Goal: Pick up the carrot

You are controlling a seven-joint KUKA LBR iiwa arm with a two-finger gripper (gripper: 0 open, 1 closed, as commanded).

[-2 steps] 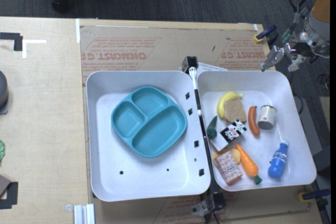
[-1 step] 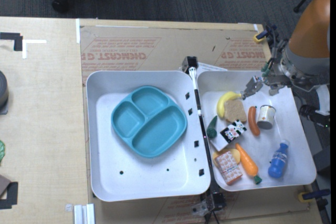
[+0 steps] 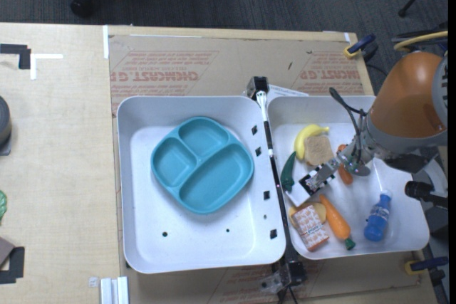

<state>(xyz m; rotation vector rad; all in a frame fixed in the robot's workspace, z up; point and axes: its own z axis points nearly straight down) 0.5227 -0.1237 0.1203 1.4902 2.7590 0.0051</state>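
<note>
**A:** From where you stand, what's nearest in the right bin?

**B:** At the front edge there's a small orange-and-white box. The carrot lies just beside it on its right. It's angled, with its green stub pointing at the front wall. A blue bottle lies further right, apart from the carrot.

**A:** So the carrot is down in the bin?

**B:** Yes, it's flat on the bin floor and nothing is gripping it.

**A:** And the gripper?

**B:** It's low over the middle of that bin, just behind the carrot and the box. I can't tell whether it's open or shut, because it's a dark jumble from here. I see nothing held in it. There's a small orange-red bit under the wrist, but I can't make out what it is.

**A:** What's behind that?

**B:** A slice of bread, with a banana curled against its far side. A dark green vegetable rests near the wall between the bins. The arm comes in from the right, and its orange band is above the bin's far corner.

**A:** What about the left bin?

**B:** It holds a blue divided plate, sitting about in the middle. Cardboard lies on the bench past both bins, and beyond that is dark carpet.
</note>
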